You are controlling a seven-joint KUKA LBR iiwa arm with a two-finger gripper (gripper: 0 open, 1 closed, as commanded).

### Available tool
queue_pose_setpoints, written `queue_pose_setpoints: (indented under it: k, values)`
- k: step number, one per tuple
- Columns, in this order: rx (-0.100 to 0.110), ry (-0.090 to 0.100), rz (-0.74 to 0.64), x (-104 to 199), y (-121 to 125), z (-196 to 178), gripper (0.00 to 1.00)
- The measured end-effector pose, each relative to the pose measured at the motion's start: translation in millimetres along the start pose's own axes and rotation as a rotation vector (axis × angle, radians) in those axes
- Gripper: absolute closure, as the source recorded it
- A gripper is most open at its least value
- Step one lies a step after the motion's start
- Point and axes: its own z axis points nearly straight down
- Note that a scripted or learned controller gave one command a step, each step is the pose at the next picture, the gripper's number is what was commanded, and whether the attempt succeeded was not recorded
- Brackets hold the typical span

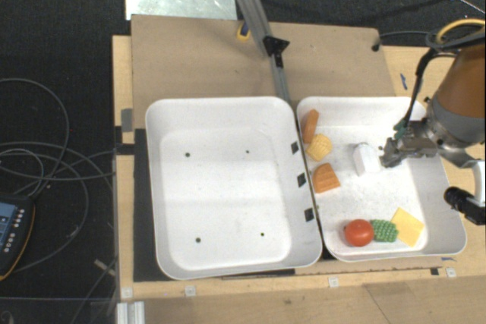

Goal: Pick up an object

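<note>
Bins first: we see the left bin point(228, 186) as bare white plastic, and the right bin point(433, 197) beside it holding the objects. Along its left wall we find an orange stick point(310, 125), a yellow corn piece point(320, 146) and an orange wedge point(326, 178). Mid-bin lies a small white cylinder point(365, 158), pale and rounded, just beside the gripper point(391, 153); we cannot tell how its fingers stand. Near the front edge sit a red tomato point(359, 232), a green piece point(384, 231) and a yellow cheese slice point(408, 226)

White cylindrical object point(365, 158) lies on its side in the right bin's middle, right of the orange pieces, apparently ungrasped.
</note>
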Motion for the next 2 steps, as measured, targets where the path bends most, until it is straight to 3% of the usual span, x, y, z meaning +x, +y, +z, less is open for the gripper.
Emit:
queue_pose_setpoints:
  k: [1, 2]
  values:
    - [-0.001, -0.001, 0.000, -0.5, 2.3, -54.1, 1.00]
    - [0.006, 0.003, -0.005, 53.7, 3.2, -38.8, 1.00]
